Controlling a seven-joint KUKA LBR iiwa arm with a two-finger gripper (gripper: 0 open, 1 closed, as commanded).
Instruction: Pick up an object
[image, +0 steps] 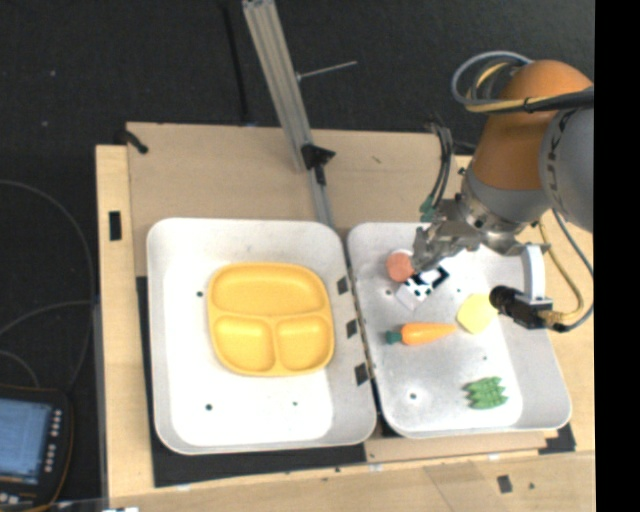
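The two-finger gripper (428, 262) is low in the right shallow white bin (530, 405), directly beside a small round salmon-pink object (400, 266) at the bin's upper left; whether it is released or clenched cannot be told from this angle. The pink object is partly covered by the tool, smooth and rounded, and probably a light plastic toy, stiff but apt to roll or slip; a hold across its widest part seems soundest. Just below lies a small orange plastic carrot (425, 334), with a pale yellow block (476, 314) near it and a green ridged piece (485, 393) further off. The left bin (170, 400) bears a yellow compartment tray (270, 318) (three sections).
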